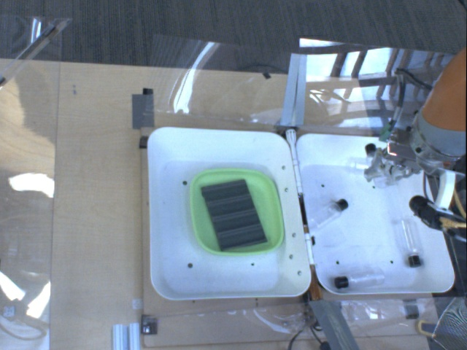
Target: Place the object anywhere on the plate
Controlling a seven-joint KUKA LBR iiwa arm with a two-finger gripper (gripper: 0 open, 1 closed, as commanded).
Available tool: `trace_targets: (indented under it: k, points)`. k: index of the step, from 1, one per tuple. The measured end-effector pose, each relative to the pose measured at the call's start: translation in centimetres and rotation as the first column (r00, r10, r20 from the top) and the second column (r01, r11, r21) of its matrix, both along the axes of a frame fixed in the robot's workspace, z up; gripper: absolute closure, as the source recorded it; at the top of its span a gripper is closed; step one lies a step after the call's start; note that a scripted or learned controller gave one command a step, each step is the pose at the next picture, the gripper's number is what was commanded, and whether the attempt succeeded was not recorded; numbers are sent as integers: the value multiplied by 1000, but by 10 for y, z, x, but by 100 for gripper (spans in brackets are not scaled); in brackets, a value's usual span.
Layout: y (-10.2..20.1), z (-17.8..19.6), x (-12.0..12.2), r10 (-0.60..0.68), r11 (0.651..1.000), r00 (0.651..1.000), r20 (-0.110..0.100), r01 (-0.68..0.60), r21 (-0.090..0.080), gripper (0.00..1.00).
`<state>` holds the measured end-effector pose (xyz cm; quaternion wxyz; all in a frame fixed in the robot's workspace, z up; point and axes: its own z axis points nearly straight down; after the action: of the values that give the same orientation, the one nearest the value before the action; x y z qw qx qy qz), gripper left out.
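A green square plate [199, 217] lies in the middle of the left white bin [168, 268]. On the plate rests a dark grey ribbed block [233, 214], lying flat and slightly turned. My gripper [384, 168] hangs over the back right part of the right bin [321, 159], well away from the plate. The arm's orange band [446, 100] is at the right edge. Something small and clear glints at the gripper's tip, too blurred to identify.
Three clear vials with black caps lie in the right bin: one near its left side [330, 211], one at the front [361, 277], one at the right [408, 240]. A raised rim [299, 195] divides the two bins. A transparent screen stands behind them.
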<state>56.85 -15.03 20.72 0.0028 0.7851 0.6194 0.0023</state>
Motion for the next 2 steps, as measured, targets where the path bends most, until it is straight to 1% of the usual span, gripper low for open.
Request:
trace_targets:
  k: [1,2]
  points:
    - [45,-46,-50,94,996,996,-4,-94,1,100]
    - [101,-22,-37,209,978,978,-2,-209,1,100]
